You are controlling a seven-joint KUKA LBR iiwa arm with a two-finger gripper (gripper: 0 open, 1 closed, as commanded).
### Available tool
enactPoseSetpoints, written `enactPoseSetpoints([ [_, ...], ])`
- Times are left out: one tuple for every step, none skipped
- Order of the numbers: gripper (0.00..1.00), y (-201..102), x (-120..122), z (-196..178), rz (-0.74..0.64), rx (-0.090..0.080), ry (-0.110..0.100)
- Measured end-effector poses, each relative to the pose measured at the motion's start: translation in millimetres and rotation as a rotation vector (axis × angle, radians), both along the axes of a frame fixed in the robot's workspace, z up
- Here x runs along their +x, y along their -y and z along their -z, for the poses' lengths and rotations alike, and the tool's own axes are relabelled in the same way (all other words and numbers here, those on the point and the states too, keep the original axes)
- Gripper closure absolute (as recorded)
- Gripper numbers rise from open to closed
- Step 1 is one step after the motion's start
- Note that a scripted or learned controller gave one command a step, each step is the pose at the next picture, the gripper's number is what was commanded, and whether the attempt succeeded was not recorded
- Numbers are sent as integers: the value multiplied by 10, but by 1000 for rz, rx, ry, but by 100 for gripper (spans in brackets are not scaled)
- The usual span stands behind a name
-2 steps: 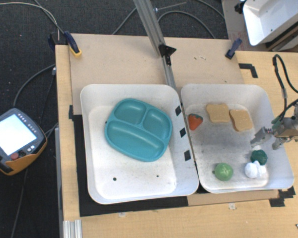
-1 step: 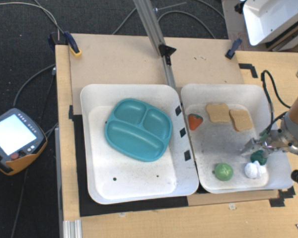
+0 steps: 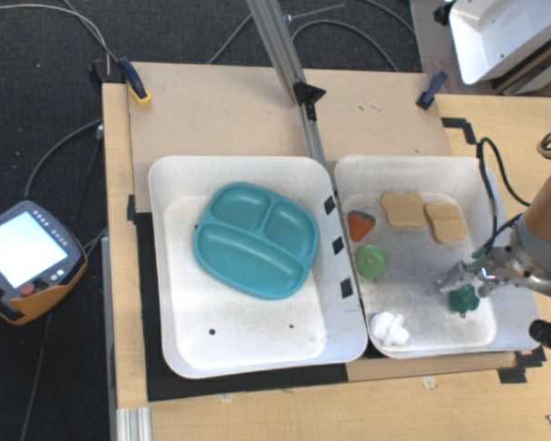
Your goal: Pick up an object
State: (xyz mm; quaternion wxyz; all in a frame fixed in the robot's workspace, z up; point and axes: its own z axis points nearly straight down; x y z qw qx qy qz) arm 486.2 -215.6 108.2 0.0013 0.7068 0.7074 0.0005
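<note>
In the right bin point(image 3: 422, 168) lie several small things. A red-orange piece point(image 3: 361, 225) and a green ball point(image 3: 372, 262) sit near its left wall. Two tan bread slices point(image 3: 404, 209) point(image 3: 445, 220) rest toward the back, and a white lump point(image 3: 388, 329) is at the front left. A small dark green object point(image 3: 463, 300) lies at the front right. My gripper point(image 3: 466, 280) reaches in from the right and hangs directly over that dark green object, touching or nearly touching it. The object still looks low against the bin floor.
The left bin point(image 3: 179, 338) bears a teal divided plate point(image 3: 255, 239). A metal pole point(image 3: 275, 35) slants up from between the bins. A handheld pendant point(image 3: 23, 260) lies off the bench at the left. Cables run behind the bench.
</note>
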Motion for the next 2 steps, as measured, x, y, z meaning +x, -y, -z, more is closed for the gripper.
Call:
enactPoseSetpoints([
  [100, -2, 4, -90, 1, 0, 1],
  [100, -40, 65, -540, -1, -1, 3],
])
